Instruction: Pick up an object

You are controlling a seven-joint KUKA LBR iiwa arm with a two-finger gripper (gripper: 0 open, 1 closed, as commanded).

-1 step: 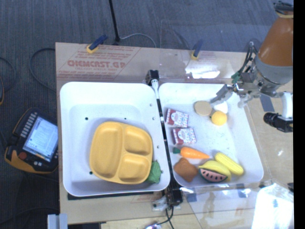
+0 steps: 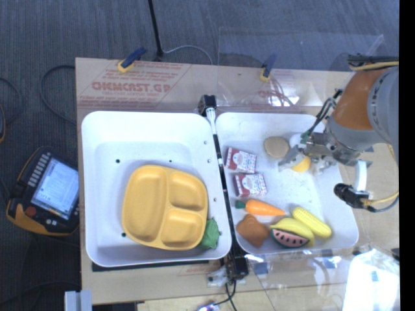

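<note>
I see the tool (image 2: 302,158) low in the right bin (image 2: 337,235), fingers spread around a small yellow piece (image 2: 301,165), just beside a tan round cookie (image 2: 276,147). Whether it grips the piece, I cannot tell.

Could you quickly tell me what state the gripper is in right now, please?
Gripper: down in the right bin, jaws spread around a small yellow object; open, nothing lifted yet.

Yellow tray (image 2: 165,207), orange carrot (image 2: 264,208), red-white cartons (image 2: 240,160), perhaps green scrap (image 2: 211,234).
</note>
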